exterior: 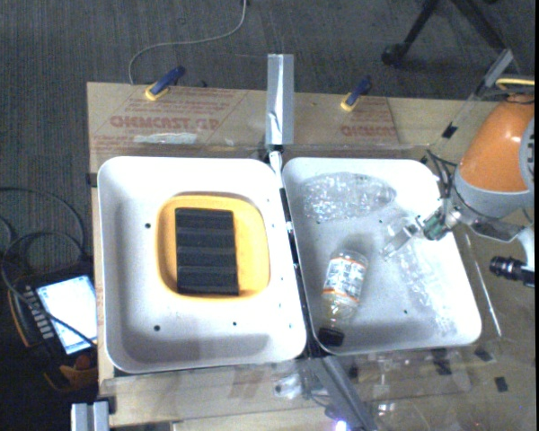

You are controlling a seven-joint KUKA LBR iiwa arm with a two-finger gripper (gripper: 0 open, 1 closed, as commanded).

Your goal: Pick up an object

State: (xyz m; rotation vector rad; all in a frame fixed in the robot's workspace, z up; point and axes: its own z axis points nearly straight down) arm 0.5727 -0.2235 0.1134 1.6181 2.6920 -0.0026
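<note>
The claw is hanging over the right bin, close to its right wall, reaching in from the arm whose orange band is showing at the frame's right side. Its metal tip is sitting low, near the bin floor, with a green spot just behind it. How its jaws are standing I cannot tell: the tip is small and glinting, and clear plastic is blurring with it.

A clear, crumpled wrap is lying in the back part of that bin, to the left of the claw and apart from it. More clear plastic is lying just in front of the claw, running toward the front right corner; whether the claw is touching it cannot be told.

A bottle with a white and orange label is lying on its side near the bin's middle, tilted, with its dark cap pointing at the front left corner. It is lying well clear of the claw.

In the left bin, a yellow tray holding a black ribbed block is resting at the centre.

Two blue and yellow clamps are gripping the board behind the bins.
</note>
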